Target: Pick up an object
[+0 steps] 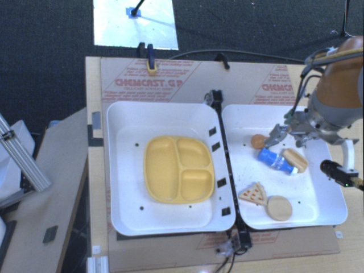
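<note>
The gripper (pixel 280 135) hangs just above the blue bottle (pixel 276 160) (finger spread unclear, nothing visibly held), arm reaching over the right bin (pixel 330 209).

Dark carpet (pixel 45 33) around bench (pixel 94 95); pale sheet (pixel 133 16) at 12 o'clock; metal rail (pixel 23 158) at 9 o'clock.

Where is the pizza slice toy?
The pizza slice lies in the right bin, near its front left, just left of the round tan disc.
</note>
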`<state>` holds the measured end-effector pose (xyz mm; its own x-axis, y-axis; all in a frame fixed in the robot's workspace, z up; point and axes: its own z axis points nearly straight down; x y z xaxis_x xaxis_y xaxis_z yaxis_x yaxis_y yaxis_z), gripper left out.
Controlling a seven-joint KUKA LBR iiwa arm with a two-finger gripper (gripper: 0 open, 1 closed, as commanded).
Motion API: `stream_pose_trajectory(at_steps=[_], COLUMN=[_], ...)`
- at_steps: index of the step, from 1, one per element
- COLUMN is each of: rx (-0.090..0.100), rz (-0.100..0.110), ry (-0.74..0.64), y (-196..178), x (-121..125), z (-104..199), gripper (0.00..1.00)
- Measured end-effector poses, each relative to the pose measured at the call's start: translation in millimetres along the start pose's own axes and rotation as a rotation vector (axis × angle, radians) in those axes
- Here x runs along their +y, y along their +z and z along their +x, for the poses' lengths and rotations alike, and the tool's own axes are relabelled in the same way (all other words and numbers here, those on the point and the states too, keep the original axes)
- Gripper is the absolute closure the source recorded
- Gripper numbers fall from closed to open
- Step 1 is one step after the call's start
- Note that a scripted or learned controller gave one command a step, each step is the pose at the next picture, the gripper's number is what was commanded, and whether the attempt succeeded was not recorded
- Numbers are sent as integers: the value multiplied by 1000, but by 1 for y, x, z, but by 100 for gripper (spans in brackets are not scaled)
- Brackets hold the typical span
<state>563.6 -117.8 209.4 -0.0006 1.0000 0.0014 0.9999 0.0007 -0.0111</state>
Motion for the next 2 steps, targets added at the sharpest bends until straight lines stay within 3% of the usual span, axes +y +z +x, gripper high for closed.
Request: stream_pose_trajectory(at_steps=[1,2], rx=[-1,-1], rz=[-12,-9], ry=[-3,-4], y=[-7,44], x=[3,9], z=[0,9], gripper=[0,0])
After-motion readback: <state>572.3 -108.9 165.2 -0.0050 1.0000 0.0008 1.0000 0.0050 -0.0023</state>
